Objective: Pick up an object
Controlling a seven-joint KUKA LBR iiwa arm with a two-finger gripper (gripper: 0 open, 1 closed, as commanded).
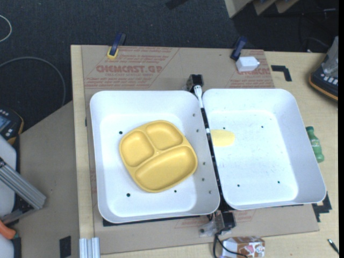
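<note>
From the camera view I look down at a slant on the brown board-covered table [161,63] with its two shallow white plastic bins side by side. The left white bin [107,104] holds a yellow plastic plate with three compartments [157,156], lying flat near the bin's middle, two smaller wells toward the far side and one large well toward the near side. Its long axis runs on a diagonal, from the far left toward the near right of the frame. The right white bin [279,106] holds a small pale yellow flat piece [222,138], lying just beside that bin's left wall, close to the seam where the two bins meet; I cannot make out what it is.

I cannot tell how the end effector stands, wide or narrow, and I have nothing to say that it holds anything. Both yellow things lie loose in their bins, so I judge the pick not yet begun.

The relation that matters, as I read it: the arm reaches in from the right of this view, so the small pale piece is the nearer target, and the plate lies beyond it, across the seam. For the plate I would come down on its raised rim, closing across the edge. The small piece sits so near the wall that a finger could foul the bin's side.
</note>
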